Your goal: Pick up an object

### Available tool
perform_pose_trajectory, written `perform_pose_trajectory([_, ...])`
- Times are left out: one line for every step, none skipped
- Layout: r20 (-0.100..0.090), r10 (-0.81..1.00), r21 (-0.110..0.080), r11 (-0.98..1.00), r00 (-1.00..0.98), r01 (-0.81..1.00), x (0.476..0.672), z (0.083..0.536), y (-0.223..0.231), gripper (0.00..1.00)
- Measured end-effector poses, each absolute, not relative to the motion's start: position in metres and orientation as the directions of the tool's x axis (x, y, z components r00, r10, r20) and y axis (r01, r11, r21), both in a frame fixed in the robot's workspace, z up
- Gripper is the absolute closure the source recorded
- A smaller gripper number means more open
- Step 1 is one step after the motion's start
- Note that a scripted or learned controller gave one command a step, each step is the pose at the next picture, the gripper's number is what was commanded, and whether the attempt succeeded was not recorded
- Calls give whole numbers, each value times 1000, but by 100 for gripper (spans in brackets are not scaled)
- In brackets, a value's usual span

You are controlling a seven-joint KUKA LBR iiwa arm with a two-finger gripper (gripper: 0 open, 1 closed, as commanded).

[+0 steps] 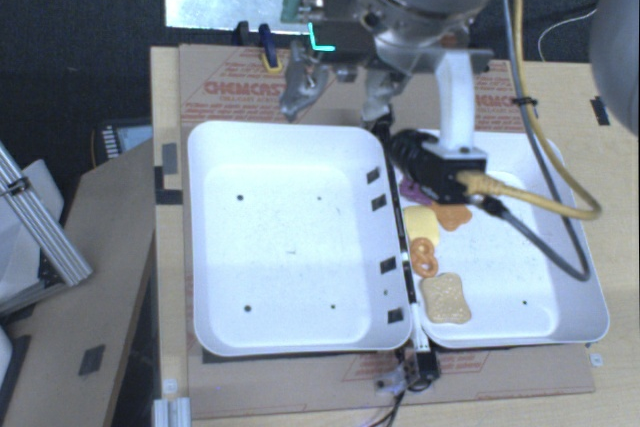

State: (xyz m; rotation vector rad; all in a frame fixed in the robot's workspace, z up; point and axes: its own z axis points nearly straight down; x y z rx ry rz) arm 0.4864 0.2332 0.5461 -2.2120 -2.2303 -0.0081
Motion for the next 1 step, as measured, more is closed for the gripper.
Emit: perform_pose_trajectory([6,1000,6,11,-11,1000,487,558,234,100])
